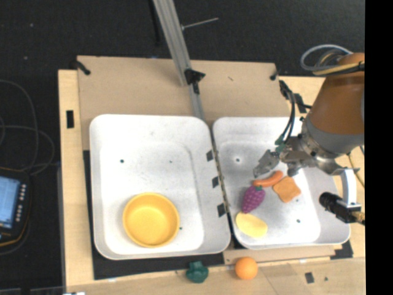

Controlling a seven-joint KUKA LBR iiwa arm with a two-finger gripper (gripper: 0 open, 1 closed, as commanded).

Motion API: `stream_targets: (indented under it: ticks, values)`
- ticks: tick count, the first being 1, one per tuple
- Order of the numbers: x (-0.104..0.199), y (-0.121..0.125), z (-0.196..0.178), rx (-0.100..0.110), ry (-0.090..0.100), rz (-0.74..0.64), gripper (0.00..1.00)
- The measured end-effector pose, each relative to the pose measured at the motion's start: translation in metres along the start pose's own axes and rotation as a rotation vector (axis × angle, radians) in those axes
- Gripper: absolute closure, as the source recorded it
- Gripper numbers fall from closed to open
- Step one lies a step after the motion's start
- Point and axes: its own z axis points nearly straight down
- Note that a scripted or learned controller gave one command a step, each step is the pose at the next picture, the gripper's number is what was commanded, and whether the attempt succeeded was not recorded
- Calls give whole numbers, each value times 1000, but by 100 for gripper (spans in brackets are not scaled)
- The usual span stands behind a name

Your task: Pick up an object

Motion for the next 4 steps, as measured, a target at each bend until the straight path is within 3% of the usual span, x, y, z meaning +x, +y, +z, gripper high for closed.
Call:
stream_targets:
  ticks: [1, 3, 4]
  values:
    - [0, 0, 0, -1, 0, 1, 0]
    - [-2, -2, 106, 7, -2, 4, 0]
    - [-4, -2, 142, 3, -3, 4, 0]
